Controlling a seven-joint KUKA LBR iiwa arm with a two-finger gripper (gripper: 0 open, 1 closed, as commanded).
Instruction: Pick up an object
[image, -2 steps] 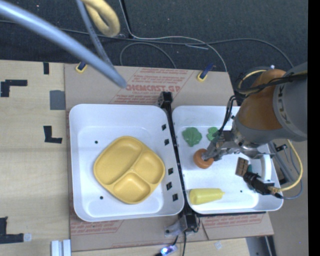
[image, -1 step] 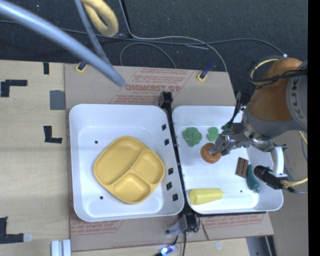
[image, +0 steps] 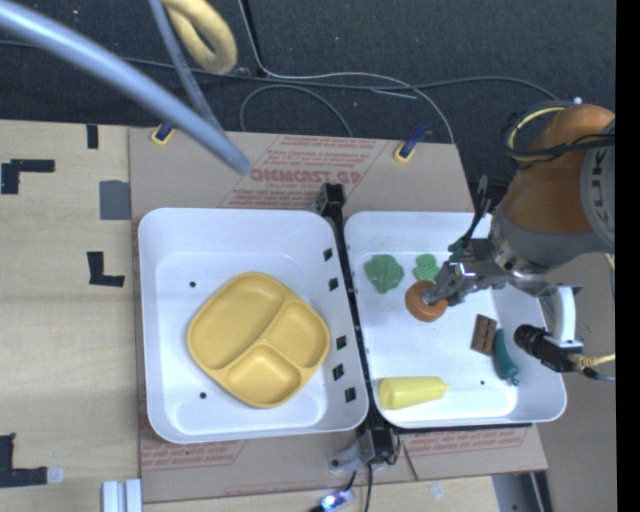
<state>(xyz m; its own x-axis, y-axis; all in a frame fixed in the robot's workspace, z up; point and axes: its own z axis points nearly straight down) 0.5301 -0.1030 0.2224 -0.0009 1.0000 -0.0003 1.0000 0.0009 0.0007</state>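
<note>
Arm: grey with an orange band (image: 560, 150), reaching in from the right over the right bin.
Pincer: the pincer (image: 447, 287) is low over the right bin (image: 540, 405), its tips right at the orange round piece (image: 426, 303); whether the tips are spread or pressed together I cannot tell, and I cannot tell whether they pinch the piece.
Orange round piece: in the upper middle of the right bin, partly covered by the pincer tips.
Green lumps: a larger green lump (image: 383, 272) sits left of the orange piece, near the bin's divider side; a smaller green lump (image: 427, 267) lies just above the orange piece.
Yellow block: a yellow block (image: 410, 392) lies on its side along the near edge of the right bin, well apart from the pincer.
Brown block: a small brown block (image: 484, 333) lies toward the right side of the bin, with a teal piece (image: 505, 359) just beside it.
Left bin: the left bin (image: 170, 235) holds a yellow divided plate (image: 258, 340) with three compartments, lying flat near its middle.
Counter: the counter (image: 60, 330) carries both bins side by side on a cardboard sheet (image: 300, 165).
</note>
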